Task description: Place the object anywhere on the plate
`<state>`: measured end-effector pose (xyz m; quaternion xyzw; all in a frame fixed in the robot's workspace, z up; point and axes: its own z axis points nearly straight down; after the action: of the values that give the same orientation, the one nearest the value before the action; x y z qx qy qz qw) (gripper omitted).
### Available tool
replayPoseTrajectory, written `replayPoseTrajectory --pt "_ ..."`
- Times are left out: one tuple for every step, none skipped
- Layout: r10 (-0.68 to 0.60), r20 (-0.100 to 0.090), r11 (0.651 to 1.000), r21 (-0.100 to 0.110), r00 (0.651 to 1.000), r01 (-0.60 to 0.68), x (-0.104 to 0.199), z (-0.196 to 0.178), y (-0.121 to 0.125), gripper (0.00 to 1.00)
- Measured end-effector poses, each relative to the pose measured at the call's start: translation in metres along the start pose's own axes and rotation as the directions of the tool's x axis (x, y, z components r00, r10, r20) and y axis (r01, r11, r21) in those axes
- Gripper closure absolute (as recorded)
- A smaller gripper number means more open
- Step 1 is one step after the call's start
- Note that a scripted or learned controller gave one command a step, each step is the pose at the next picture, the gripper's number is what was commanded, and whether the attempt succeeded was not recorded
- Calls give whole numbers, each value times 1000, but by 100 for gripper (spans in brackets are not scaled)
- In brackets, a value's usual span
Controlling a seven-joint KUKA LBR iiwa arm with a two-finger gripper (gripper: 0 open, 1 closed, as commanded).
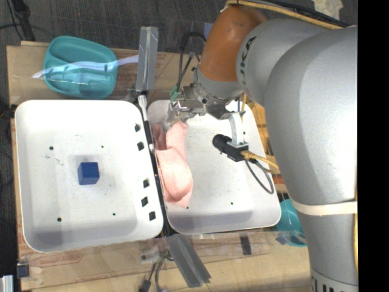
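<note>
A small blue cube (89, 173) lies flat in the left bin (36, 120), left of its middle. A pink plate (175, 166) rests in the right bin (249, 208), along that bin's left wall and seemingly tilted against it. My gripper (180, 109) hangs over the plate's far end, near the right bin's back left corner, and nothing shows between its tips. The cube is far to the left of the gripper, across the divider between the bins.
The grey arm covers the right bin's right side and back. A black fitting with a cable (230, 146) hangs over that bin's middle. A teal bag (80, 66) lies behind the left bin. Black clips (144, 163) line the divider.
</note>
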<state>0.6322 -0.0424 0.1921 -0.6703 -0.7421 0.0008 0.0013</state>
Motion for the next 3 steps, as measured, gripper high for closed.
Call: replayPoseTrajectory --pt "32 1 999 -3 999 -32 83 -132 -24 100" --pt "-45 2 999 2 999 45 165 -51 -71 100" --pt "111 -1 994 -7 994 -111 204 67 -53 100"
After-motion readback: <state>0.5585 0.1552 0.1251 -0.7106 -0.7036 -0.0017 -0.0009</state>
